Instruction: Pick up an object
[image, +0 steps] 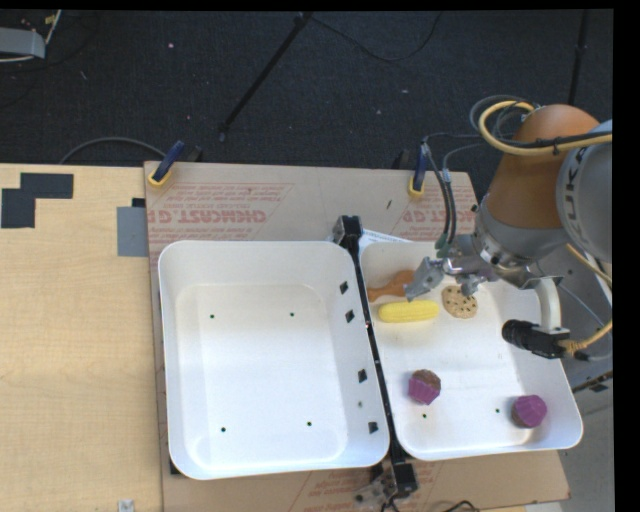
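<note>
1. Yellow corn cob (408, 312) – lying flat on its side, top-left of the right bin (480, 445).
2. Orange piece (390, 287) just behind the corn.
3. Round cookie (459, 301) – right of it.
4. Two purple lumps (424, 386) (529, 409) nearer the front.
</note>
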